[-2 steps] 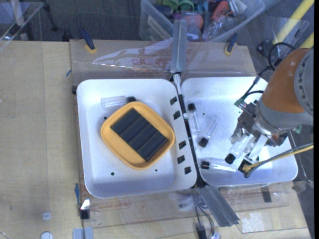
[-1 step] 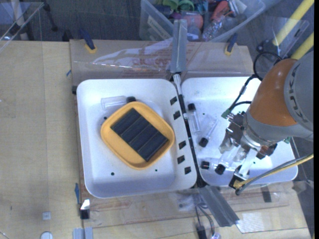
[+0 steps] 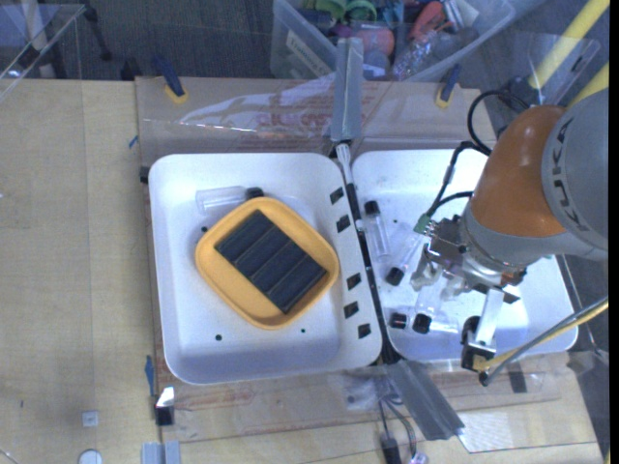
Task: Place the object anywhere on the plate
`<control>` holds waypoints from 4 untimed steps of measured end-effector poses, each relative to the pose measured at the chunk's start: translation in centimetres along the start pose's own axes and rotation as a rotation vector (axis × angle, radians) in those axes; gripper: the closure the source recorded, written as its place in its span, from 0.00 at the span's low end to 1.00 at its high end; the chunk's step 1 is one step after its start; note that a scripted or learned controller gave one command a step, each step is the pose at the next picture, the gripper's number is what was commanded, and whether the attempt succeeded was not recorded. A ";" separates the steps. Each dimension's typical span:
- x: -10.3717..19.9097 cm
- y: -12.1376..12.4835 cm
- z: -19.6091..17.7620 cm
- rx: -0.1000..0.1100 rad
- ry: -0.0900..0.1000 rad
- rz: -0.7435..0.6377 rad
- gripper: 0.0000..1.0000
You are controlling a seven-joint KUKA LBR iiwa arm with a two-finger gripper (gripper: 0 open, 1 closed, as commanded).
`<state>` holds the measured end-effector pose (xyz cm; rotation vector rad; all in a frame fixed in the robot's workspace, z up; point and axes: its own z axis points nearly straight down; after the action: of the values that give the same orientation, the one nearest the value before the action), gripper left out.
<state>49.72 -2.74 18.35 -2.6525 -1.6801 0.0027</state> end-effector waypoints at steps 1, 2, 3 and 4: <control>0.0 0.0 0.0 0.000 0.000 0.001 0.00; -0.1 0.1 -0.9 0.001 0.000 0.004 1.00; 3.1 -1.4 0.0 0.003 0.000 -0.204 1.00; 6.4 -0.5 -0.8 -0.003 0.000 -0.437 1.00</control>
<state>51.98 3.29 19.12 -2.2261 -2.2167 -0.0003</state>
